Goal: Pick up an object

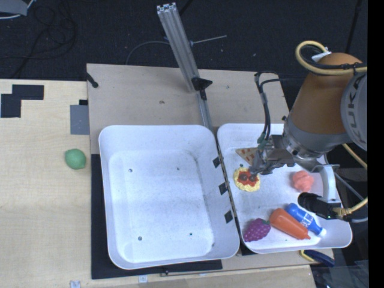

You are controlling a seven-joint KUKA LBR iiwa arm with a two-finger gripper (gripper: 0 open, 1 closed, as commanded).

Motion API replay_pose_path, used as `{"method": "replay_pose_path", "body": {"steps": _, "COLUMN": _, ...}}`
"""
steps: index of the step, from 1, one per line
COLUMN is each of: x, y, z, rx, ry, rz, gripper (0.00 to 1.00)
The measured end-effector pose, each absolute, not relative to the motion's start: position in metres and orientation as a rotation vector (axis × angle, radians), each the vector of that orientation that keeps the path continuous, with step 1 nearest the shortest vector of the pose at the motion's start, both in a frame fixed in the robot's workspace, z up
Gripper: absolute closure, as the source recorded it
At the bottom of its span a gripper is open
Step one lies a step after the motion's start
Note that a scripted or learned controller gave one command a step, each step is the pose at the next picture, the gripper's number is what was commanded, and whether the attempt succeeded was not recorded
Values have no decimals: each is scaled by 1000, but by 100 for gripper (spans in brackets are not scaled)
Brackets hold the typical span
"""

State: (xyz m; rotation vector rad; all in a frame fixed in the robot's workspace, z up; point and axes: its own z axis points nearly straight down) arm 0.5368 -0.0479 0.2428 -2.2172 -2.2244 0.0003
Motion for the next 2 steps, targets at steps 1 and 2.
{"method": "replay_pose_path", "body": {"steps": 1, "x": 524, "y": -1, "z": 237, "rx": -2217, "ry": -2223, "rz": 1, "gripper": 100}}
{"method": "replay_pose_path", "body": {"steps": 2, "x": 524, "y": 57, "z": 242, "rx": -2216, "ry": -2225, "rz": 0, "gripper": 100}}
